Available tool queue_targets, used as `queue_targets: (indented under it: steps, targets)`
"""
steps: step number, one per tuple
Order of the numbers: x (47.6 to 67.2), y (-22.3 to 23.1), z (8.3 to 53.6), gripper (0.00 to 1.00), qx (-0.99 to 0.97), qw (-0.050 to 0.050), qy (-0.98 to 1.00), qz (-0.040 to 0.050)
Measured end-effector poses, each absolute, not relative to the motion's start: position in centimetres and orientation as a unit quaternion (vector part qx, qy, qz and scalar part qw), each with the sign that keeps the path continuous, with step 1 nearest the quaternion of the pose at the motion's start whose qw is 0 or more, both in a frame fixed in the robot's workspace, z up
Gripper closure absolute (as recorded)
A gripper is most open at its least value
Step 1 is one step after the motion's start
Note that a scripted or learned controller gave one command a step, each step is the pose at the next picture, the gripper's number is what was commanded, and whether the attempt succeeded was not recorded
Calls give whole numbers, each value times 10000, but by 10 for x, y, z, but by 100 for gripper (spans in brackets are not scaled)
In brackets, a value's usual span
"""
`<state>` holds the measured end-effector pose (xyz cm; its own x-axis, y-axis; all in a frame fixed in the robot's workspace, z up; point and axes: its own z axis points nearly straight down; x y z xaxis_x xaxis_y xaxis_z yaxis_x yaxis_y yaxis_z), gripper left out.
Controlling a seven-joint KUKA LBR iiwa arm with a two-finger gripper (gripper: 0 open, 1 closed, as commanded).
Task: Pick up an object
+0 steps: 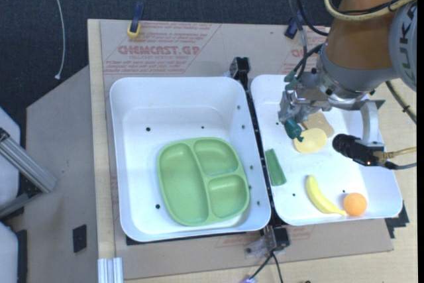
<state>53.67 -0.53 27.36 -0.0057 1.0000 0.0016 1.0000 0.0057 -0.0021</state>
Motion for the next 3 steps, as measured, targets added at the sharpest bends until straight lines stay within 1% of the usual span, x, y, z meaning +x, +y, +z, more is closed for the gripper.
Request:
queue_targets:
  steps: [2,3]
  targets:
    - [541,86,236,100,-7056,22,-7086,15]
    - [542,83,237,0,-7068,13,-7074,11]
